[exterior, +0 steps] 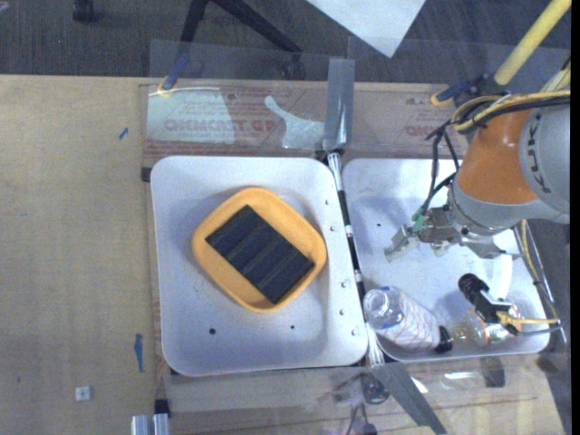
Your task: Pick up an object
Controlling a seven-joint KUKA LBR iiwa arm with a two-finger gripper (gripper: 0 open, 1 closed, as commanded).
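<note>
Rightward, the claw hangs near what seems a bottle.

Fixed overhead camera, slanted, both bins

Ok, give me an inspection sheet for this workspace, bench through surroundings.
Surface: tan bench bearing left bin and right bin, side by side.
Job's things: yellow dish with dark ribbed insert in the left bin; clear bottle lying at the right bin's near edge.
Clutter: nothing seen.
Grippers: gripper over the right bin, apart from the bottle.
Cables: black and yellow cables beside the arm.
Surroundings: chair base, white sheet beyond the bench.
</note>
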